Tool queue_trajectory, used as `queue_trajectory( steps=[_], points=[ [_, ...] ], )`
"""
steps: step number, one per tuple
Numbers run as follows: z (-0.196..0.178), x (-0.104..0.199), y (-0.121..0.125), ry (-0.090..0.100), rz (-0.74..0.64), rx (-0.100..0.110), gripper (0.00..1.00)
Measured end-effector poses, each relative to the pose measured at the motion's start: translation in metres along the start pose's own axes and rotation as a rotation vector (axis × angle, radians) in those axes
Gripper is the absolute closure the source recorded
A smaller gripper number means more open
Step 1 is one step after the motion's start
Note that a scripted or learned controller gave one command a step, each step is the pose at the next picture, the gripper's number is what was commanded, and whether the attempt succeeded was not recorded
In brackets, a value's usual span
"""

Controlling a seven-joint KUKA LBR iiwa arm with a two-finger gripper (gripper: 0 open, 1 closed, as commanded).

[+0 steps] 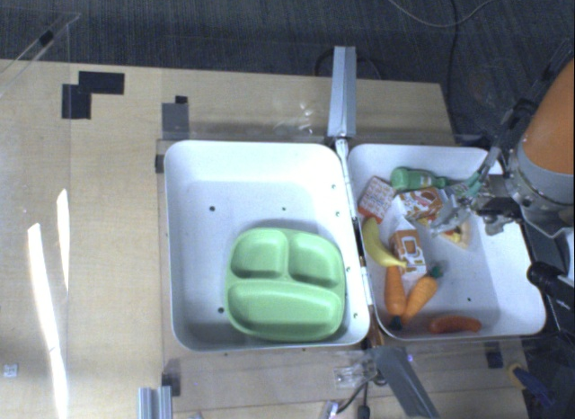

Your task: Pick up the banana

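Sharing the right bin: 1 banana, 2 carrots.

banana partly under a small carton, arm cut off at right edge

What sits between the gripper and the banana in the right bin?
In the camera view, a small snack carton lies beside the banana, on the way to the gripper.
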State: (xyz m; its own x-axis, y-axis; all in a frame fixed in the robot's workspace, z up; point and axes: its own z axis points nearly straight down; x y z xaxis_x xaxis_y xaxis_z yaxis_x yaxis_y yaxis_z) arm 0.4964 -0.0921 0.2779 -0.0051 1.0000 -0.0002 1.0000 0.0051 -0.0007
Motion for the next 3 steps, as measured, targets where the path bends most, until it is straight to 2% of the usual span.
queue_trajectory(
  steps=[1, 2, 3],
  points=[
    [-0.008, 0.000, 0.003, 0.000, -0.003, -0.001, 1.00],
    [-0.009, 0.000, 0.003, 0.000, -0.001, -0.001, 0.00],
    [0.096, 0.087, 0.014, 0.001, -0.061, 0.002, 0.00]
  ],
)
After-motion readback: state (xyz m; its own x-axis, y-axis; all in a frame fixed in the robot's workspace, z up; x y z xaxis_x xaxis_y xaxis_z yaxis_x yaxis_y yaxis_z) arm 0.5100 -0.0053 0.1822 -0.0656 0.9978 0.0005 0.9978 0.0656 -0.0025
